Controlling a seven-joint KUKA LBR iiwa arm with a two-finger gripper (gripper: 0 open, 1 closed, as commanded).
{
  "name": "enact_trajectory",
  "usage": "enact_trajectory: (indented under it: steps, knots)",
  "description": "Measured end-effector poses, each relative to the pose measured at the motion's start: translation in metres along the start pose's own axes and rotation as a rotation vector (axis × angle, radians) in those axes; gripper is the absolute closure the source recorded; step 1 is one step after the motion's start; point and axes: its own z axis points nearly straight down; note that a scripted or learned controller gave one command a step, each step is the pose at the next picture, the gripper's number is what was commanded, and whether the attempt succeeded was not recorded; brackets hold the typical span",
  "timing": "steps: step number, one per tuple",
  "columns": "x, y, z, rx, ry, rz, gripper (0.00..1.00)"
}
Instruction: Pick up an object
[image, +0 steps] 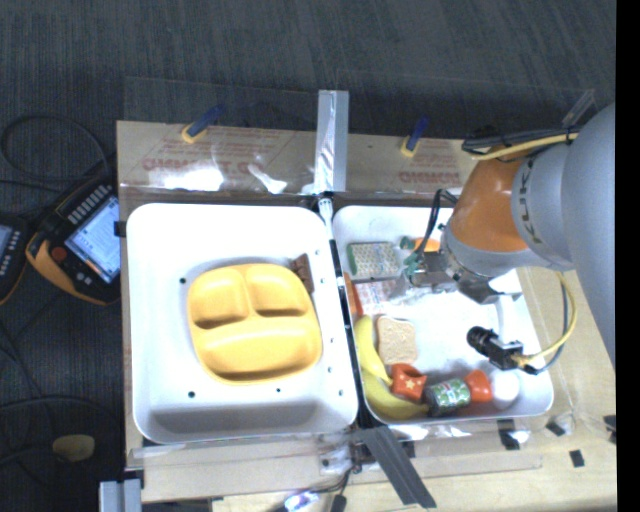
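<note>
The toy bread slice (397, 342) lay in the right bin (535, 400) beside a banana (372, 372), and the hand (422, 262) hung over a green box (373, 260) farther back, likely aiming to grab something.

This is a robotics lab or test cell, not a home. A grey industrial arm (560, 190) with an orange band reaches in from the right over a worktop (230, 150) carrying two white bins (140, 330). A handheld control pendant (85, 245) with trailing cables lies on dark carpet (300, 45) at the left, and blue clamps (200, 123) grip the worktop's upper edge.
</note>
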Motion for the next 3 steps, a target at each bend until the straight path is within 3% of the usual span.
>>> enact_trajectory:
  steps: [1,2,3]
  knots:
    - [0.000,-0.001,0.001,0.002,-0.001,0.000,0.00]
    - [-0.009,-0.047,0.013,0.012,0.006,0.076,0.00]
    - [0.006,-0.072,0.012,0.007,0.002,-0.006,0.00]
